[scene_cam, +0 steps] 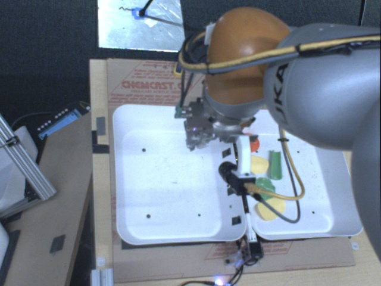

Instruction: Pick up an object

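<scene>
Two shallow white bins of smooth, glossy plastic with rounded corners sit side by side on a flat brown cardboard sheet (149, 82) printed with red lettering, which lies on the bench (59, 177). The fingers (195, 140), a blurred grey metal cluster under the arm's (321, 94) rounded orange-brown dome, hang over the far right corner of the left bin (128, 177). How far apart they stand cannot be told, and nothing can be seen between them. The floor of the left bin spreads out left of and nearer the camera than the fingers, a plain white surface marked with a few small dark dots. All the loose things lie in the right bin (333, 219), across the shared rim to the right of the fingers. Closest is a small orange piece (255, 143), just right of the fingers and at about their level. Further right and a little nearer the camera lies a straight green bar (275, 164) with squared ends, set lengthwise toward the camera, and a soft-edged yellow disc (259, 164) lies just beside it on the fingers' side. Nearer the camera again, a curved green piece (265, 185) rests next to a pale yellow lump (269, 208), which is the thing lying furthest from the fingers. All five look like smooth, matte moulded plastic. Well beyond the fingers, past the cardboard's far edge, a crinkled silvery sheet (140, 14) lies flat against dark cloth.
</scene>
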### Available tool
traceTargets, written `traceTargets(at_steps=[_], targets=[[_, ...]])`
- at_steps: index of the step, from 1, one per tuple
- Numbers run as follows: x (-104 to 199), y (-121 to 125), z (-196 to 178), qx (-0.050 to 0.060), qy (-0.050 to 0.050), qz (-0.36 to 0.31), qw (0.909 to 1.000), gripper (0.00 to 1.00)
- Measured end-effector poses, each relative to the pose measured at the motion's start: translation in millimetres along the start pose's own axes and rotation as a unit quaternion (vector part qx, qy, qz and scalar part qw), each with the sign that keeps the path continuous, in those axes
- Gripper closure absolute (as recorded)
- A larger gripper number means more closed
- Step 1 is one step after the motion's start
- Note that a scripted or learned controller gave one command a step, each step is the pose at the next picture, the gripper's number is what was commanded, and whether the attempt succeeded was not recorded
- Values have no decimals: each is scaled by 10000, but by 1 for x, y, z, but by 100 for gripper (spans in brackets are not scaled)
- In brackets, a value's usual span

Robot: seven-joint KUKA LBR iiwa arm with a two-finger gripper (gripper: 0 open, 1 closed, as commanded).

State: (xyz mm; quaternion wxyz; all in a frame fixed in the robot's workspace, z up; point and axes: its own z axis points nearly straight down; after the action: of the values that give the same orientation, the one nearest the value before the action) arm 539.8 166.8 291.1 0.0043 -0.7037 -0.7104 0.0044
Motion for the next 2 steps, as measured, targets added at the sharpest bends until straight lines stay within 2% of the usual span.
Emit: traceTargets(at_steps=[1, 2], targets=[[72, 29, 7, -67, 16, -2, 10000, 100], [67, 36, -183, -163, 40, 25, 9999, 100]])
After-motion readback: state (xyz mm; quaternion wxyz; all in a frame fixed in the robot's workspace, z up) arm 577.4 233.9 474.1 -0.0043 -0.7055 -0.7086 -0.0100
